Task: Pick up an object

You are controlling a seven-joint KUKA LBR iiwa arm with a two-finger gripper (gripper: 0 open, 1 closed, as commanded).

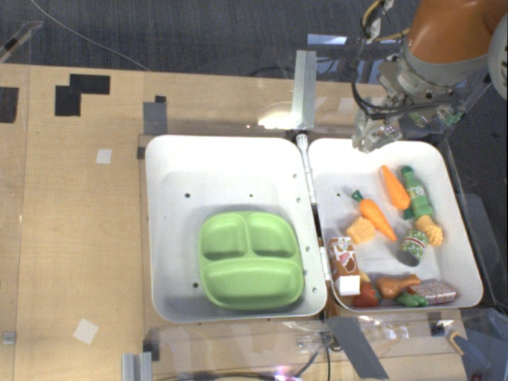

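End effector (373, 137) above right bin (448, 165) rim

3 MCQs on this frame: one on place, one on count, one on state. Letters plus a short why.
1. Where does the green three-compartment plastic tray sit?
A. left white bin
B. right white bin
C. on the bench outside the bins

2. How many orange toy carrots lie in the right white bin?
A. none
B. two
C. five

3. Where is the tool of the grey-and-orange arm?
A. down among the toys
B. at the far rim of the right bin, nothing seen in it
C. over the green tray

Key: 1 A, the tray lies on the left white bin's floor. 2 B, one carrot mid-bin, another carrot farther back. 3 B, the tool hangs by the back edge, apart from the toys.
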